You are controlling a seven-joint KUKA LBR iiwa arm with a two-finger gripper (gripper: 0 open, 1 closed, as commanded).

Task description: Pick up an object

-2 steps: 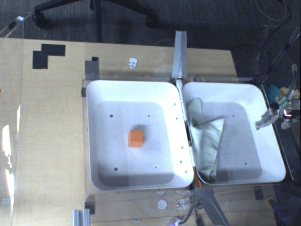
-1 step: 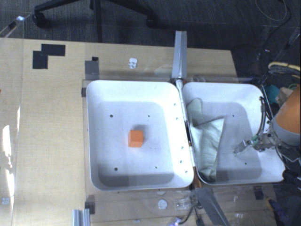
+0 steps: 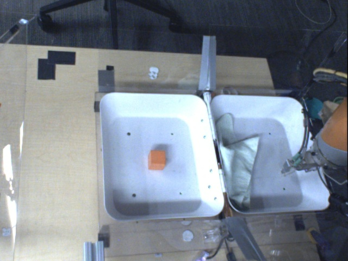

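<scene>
Bench [image 3: 49, 145] surface is seen at the left, bearing two white bins side by side. An orange cube [image 3: 157, 160] lies near the middle of the left bin [image 3: 117, 118], well apart from its walls. A crumpled white cloth [image 3: 237, 154] is heaped along the left side of the right bin [image 3: 283, 110]. The gripper [image 3: 290, 166] is seen at the right bin's right side, apart from both; how far it is parted cannot be told.

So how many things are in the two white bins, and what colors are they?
Orange block: 1, in the left bin
White cloth: 1, crumpled in the right bin
Total: 2 things
</scene>
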